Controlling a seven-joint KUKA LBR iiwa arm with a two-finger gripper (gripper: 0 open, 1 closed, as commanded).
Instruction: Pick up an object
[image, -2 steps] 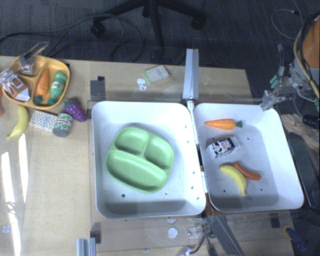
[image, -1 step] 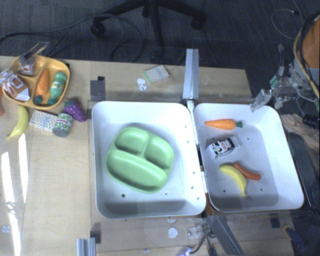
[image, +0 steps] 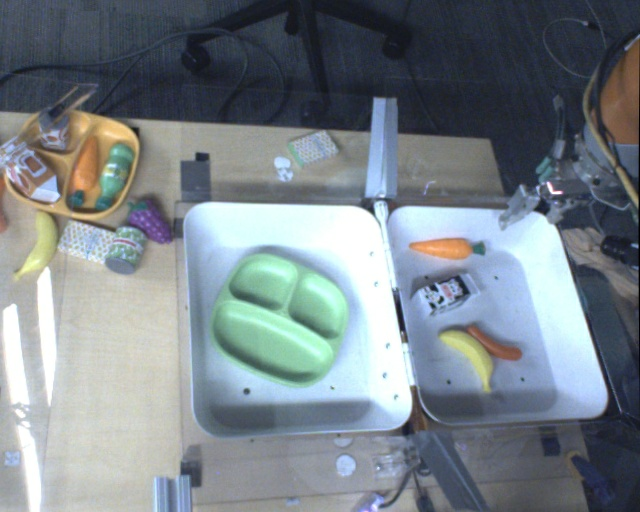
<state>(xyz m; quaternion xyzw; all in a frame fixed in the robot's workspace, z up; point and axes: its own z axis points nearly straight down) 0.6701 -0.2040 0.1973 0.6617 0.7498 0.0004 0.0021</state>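
The claw (image: 540, 195) is hanging just past the right bin's (image: 585, 395) top-right corner w/ nothing visibly in it; can't tell how far open it is. In that bin a carrot (image: 445, 248) is lying at top, a black-and-white carton (image: 443, 293) mid (print too small to read), a banana (image: 470, 355) and orange sausage (image: 496, 345) touching below, while the left bin (image: 200, 400) is carrying a green tray (image: 280, 318). The wooden tabletop (image: 100, 380) is sitting over dark carpet, w/ a yellow bowl (image: 80, 165) of toys, grapes (image: 150, 220) and a 2nd banana (image: 38, 245) at left.
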